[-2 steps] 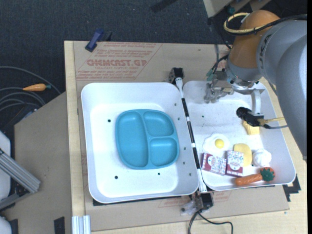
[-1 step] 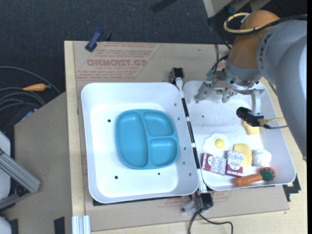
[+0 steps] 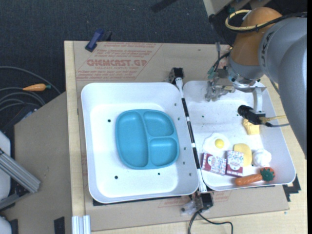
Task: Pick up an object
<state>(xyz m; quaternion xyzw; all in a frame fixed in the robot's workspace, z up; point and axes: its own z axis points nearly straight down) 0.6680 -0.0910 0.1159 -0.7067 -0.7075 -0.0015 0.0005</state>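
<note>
Fingers (image 3: 215,92) over right bin's (image 3: 287,152) far corner, grasp state impossible to tell

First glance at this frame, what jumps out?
The blue divided plate in the middle of the left bin draws the eye first. Next is the cluster of toy food at the near end of the right bin: a fried egg, two small cartons and a carrot. The gripper hangs over that bin's far end, away from the food.
</note>
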